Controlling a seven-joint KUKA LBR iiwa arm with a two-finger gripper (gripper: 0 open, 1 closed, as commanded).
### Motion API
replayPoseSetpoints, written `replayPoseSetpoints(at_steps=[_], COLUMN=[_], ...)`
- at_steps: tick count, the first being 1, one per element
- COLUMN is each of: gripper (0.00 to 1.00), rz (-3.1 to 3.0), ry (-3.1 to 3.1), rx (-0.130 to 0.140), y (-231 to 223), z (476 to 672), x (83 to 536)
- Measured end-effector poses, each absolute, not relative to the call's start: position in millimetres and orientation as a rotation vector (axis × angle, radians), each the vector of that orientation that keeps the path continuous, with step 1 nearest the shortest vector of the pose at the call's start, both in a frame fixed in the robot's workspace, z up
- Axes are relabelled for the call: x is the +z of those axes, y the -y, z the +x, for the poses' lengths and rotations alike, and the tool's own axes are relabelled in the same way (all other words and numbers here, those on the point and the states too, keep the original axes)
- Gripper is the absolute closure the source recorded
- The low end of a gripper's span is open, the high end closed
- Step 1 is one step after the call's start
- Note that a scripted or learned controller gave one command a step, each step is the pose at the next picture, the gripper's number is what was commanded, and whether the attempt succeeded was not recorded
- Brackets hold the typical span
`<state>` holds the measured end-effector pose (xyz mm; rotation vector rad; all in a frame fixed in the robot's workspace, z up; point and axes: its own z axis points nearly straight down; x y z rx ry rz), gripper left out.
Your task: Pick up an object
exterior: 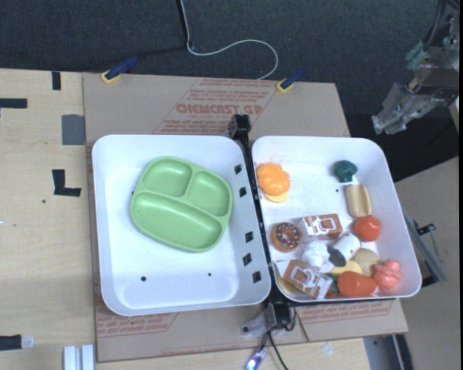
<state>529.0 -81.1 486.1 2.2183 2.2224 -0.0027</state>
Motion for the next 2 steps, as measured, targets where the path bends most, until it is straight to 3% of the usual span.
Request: replayPoseSetpoints(at_steps=[1, 2], gripper=[1.0, 1.0], rz=[2.219, 2.216], ry=[-2.234, -2.234], rx=[-0.008, -0.008], y=[14.3, -52.0], z=[481.7, 483.0], x=[432.6, 377.2])
